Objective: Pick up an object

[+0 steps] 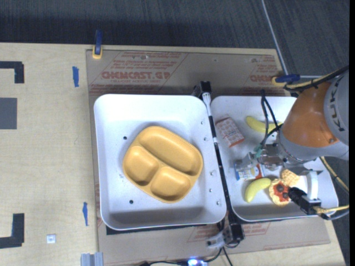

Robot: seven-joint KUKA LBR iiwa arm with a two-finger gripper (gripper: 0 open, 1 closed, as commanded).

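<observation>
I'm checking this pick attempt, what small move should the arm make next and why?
Probably a short, straight descent. The gripper hangs over the right bin, above the clutter beside a banana, and nothing shows between it yet. The tray sits in the left bin, off its line.

Red print on the brown cardboard sheet (pixel 183 71) lying under the two bins reads roughly "CHEMCAST GP", running across the strip of it that shows behind the left bin; smaller red lines sit above that word and again near the sheet's far right corner, too small to read. On the grey arm (pixel 339 107), at the picture's right edge, part of large dark lettering shows, a "K" followed by a cut-off letter. The small white-and-red packet (pixel 229 132) in the right bin bears print that is too blurred to make out
</observation>
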